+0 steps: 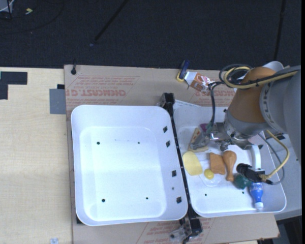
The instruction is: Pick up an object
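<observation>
The arm (267,103), grey with an orange band, rises closest to the lens and reaches down over the right bin (229,202); its gripper (213,136) sits low at that bin's far side, but I cannot tell how its jaws stand. Just in front of the gripper lie a pale yellow block (192,163), a small yellow ball (209,175), an orange drumstick-shaped toy (227,162), a teal piece (240,181) and a blue-and-white tube (257,194). The left bin (122,161) touches the right bin. Both rest on a cardboard sheet (117,88) over a light wooden bench (25,146); beyond lies dark floor (142,24).
</observation>
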Motion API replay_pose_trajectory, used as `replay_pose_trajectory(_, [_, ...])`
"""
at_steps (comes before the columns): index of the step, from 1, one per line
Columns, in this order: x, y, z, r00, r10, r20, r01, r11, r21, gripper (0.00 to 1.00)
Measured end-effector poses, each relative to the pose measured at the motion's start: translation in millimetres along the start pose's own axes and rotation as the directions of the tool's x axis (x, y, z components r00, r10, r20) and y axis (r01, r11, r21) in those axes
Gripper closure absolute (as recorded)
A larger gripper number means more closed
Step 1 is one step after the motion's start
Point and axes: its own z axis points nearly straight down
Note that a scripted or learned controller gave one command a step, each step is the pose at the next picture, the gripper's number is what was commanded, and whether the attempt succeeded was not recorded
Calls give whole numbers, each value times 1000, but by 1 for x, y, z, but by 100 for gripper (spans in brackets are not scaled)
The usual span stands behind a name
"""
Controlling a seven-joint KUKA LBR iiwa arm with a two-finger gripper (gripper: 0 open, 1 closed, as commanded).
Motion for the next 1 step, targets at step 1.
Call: replay_pose_trajectory(1, [-29,-24,-2,1000,-3,0,3,1000,-2,0])
